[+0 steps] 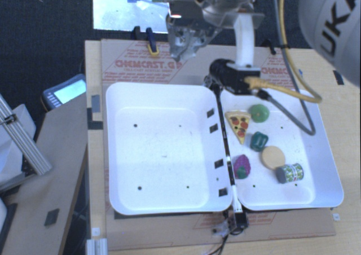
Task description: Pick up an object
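The right bin (pixel 316 192) holds several small things: a pizza slice (pixel 238 123), a green ball (pixel 259 113), a teal block (pixel 259 141), a tan disc (pixel 273 157), a purple piece (pixel 242 166) and a small green-and-white can (pixel 290 173) lying on its side. My gripper (pixel 183 49) hangs high over the bench, above the far edge of the left bin (pixel 158 146) and well away from all these things. I see nothing held under it.
A cardboard sheet (pixel 135 62) lies under both bins. A yellow-and-black clamp (pixel 151 42) sits at its far edge. A grey device (pixel 65 95) and a metal rail (pixel 22 141) lie to the left of the bench.
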### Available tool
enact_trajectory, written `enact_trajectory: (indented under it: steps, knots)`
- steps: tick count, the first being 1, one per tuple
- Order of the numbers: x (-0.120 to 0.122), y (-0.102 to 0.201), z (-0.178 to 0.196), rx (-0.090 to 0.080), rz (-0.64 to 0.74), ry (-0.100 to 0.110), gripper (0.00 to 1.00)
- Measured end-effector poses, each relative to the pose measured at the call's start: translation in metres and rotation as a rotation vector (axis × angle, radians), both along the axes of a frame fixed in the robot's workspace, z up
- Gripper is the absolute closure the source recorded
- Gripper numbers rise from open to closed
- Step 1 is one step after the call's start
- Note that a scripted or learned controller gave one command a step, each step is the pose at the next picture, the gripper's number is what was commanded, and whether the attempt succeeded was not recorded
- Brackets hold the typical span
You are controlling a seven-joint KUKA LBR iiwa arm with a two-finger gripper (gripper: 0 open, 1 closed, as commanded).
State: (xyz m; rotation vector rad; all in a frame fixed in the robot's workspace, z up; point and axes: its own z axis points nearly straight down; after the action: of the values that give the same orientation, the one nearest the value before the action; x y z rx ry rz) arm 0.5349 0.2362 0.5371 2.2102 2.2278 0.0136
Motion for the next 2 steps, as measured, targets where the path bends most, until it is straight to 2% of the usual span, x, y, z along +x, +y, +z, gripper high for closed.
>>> enact_trajectory:
  steps: [1,2]
  knots:
    - [-0.05,-0.064,-0.001,-0.003,-0.011,0.007,1.0]
    - [-0.026,-0.008,-0.003,-0.002,0.0,0.007,1.0]
